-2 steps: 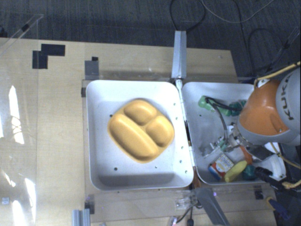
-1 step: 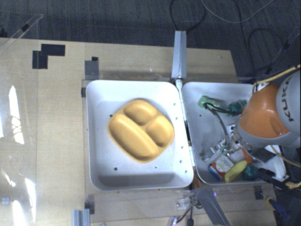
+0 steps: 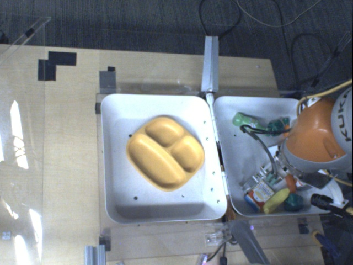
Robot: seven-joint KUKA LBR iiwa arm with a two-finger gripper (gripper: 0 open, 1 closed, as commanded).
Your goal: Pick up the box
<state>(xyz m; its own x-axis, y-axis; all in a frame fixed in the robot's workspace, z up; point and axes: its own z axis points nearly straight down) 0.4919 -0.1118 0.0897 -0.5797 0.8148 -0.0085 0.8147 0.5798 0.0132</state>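
Camera view, slanted look-down. Gripper (image 3: 279,173) low in right bin (image 3: 231,148), tucked under orange wrist band (image 3: 313,136). Open or closed: cannot tell, hidden by the wrist. Nothing seen held.

Box (image 3: 263,192) just beside the gripper, toward the near wall of the bin, down-left of it in view. Small, white with red and blue print. Wedged in clutter: yellow item (image 3: 276,201) touching it on the side nearer the gripper, teal item (image 3: 293,201) just past that. Green items (image 3: 242,119) well apart from the gripper, toward the bin's far wall.

Handling, judged: probably a light carton, stiff enough to pinch, crushable if squeezed hard, printed faces likely a bit slick. Best taken across the short width, mid-length, on the two flat faces. Yellow neighbour likely to get caught in the grasp.

Orientation: seems tilted, propped on clutter, not flat. Long axis roughly diagonal, from gripper down-left toward the bin's near wall. Too small to confirm.

Left bin (image 3: 110,148) well apart from the gripper, with yellow lumpy form (image 3: 165,152) inside.
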